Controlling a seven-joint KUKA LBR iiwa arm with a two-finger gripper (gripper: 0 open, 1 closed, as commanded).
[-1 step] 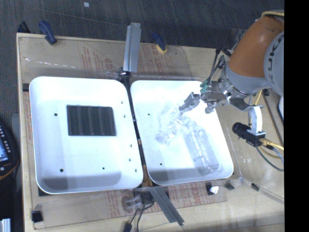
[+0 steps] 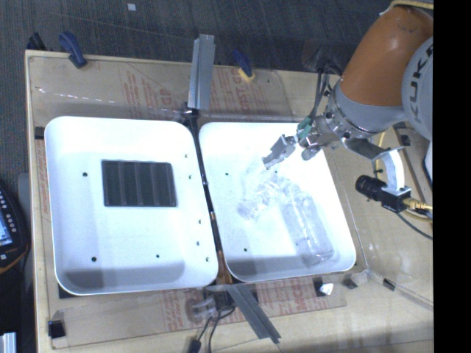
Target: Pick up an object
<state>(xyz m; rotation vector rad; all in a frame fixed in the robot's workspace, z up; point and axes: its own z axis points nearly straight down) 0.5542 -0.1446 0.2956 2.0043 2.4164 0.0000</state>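
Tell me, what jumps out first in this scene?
The orange-banded robot arm reaching in from the right, its gripper over the right bin. That bin holds clear plastic items, including a bottle, and the left bin holds a dark ribbed tray.

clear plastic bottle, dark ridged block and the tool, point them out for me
clear plastic bottle [image 2: 307, 230]: camera view, middle of its body
dark ridged block [image 2: 138, 183]: camera view, centre of its top face
tool [image 2: 274, 157]: camera view, at its fingertips
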